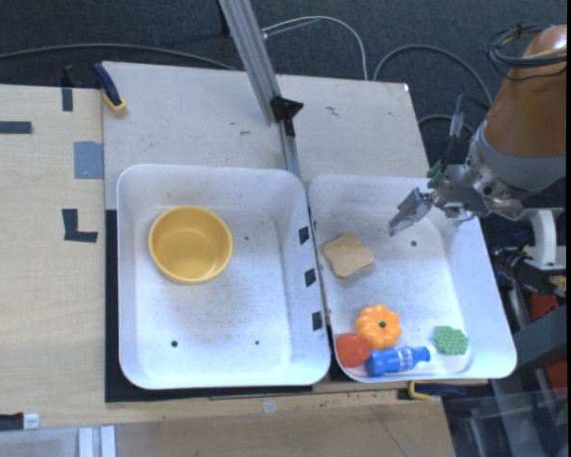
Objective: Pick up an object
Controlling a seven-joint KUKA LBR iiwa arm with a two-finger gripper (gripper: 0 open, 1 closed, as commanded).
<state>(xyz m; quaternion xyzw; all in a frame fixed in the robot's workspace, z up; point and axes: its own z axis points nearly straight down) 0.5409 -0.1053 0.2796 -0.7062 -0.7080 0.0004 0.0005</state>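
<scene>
Objects for picking lie in the right-hand shallow white bin (476, 284): a tan bread-slice-shaped piece (347, 255) sits near the bin's left wall, and a cluster rests along the near edge, made up of an orange toy pumpkin (379, 325), a red rounded piece (353, 349), a blue plastic bottle (398, 359) lying on its side and a small green knobbly piece (449, 339). The grey arm with its orange band (528, 103) reaches in from the right, and its gripper (409, 212) hangs over the upper part of that bin, tilted down and to the left. Whether the fingers are open or closed cannot be told; nothing shows between them. The bread piece lies just below and to the left of the gripper's tip, apart from it; the cluster is well apart, toward the near edge.

The left-hand shallow white bin (257, 284) holds a yellow round plastic bowl (190, 244), upright, in its upper left part. Both bins rest on a pale wooden surface (38, 284) marked with dark tape. A slanted grey metal pole (252, 46) crosses above, and black cables lie on dark carpet behind.
</scene>
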